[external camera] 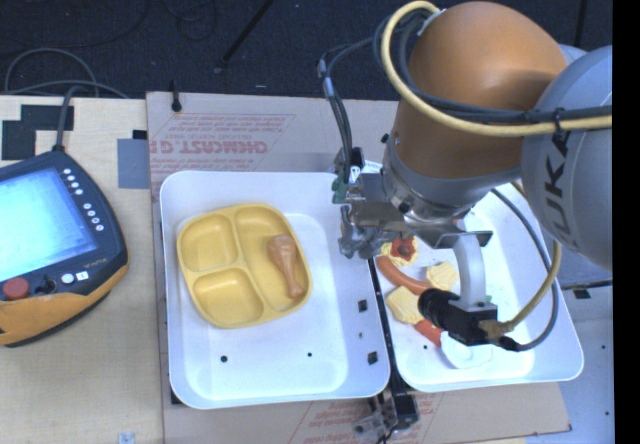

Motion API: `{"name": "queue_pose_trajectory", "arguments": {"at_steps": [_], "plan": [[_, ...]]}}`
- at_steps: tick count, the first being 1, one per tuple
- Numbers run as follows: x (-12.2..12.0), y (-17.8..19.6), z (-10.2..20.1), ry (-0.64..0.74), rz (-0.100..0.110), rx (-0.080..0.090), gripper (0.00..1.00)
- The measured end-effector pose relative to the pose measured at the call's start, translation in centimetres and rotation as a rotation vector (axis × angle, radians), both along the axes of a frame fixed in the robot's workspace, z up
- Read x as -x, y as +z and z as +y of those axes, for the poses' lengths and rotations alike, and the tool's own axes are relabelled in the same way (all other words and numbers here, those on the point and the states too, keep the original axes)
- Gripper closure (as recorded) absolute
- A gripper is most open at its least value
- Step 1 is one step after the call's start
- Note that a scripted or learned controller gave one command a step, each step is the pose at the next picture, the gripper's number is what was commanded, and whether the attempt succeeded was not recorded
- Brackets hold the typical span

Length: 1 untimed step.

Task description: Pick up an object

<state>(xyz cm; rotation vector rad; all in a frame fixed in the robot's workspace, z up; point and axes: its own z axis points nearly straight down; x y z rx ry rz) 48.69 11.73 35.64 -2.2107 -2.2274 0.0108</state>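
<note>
1. The grey arm with its orange band (480,82) reaches in from the right and hangs low over the right shallow white bin (560,352), its bulk covering much of that bin's upper half.

2. The pincer (350,232) sits under the wrist near the divide between the two bins; its working end is hidden by the wrist housing and cables, so I cannot tell how wide it stands or whether anything is in it.

3. The likely candidates for picking lie in the right bin: a cluster of small toy food pieces, including a long orange-red sausage-shaped piece (400,277), pale yellow wedge-like pieces (405,307) and a small red-and-white bit (403,249) near the wrist. They rest on the bin floor, close together, some touching.

4. A black cylindrical fitting on a white bracket (455,317) overlaps the lower pieces, so their outlines are partly hidden.

5. In the left shallow white bin (250,372) sits a yellow three-compartment plastic plate (225,272), with a tan toy drumstick (286,264) lying in its right-hand compartment, well apart from the pincer.

6. A teach pendant with a lit screen (50,242) rests on the counter (130,382) to the left.

7. Judged from this: nothing is visibly lifted, so the pick looks not yet done. Closing on a piece and raising it remain.
</note>
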Motion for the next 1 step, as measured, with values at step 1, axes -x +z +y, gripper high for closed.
{"name": "queue_pose_trajectory", "arguments": {"at_steps": [1], "plan": [[0.04, -0.05, 0.11, 0.003, 0.002, 0.0, 0.0]]}}
